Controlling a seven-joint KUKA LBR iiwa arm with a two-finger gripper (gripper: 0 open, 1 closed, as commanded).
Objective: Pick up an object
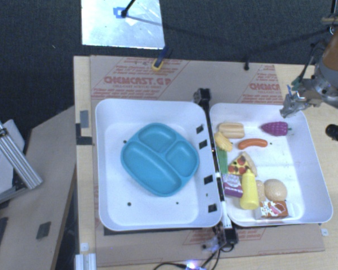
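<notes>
Hanging with nothing between the fingers, which are looking slightly parted, the gripper point(290, 107) above the far right corner of the right bin point(315, 167). Lying just beside and below it, a purple grape toy point(275, 129); nearer the middle, a sausage point(252, 144), a bun point(231, 130), a pizza slice point(241, 164) and a yellow bottle point(248, 189). Resting in the left bin point(110, 151), a blue divided plate point(159, 158).

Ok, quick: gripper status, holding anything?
Gripper: above the right bin's far corner, nothing seen in its grasp; open or closed cannot be told.
</notes>
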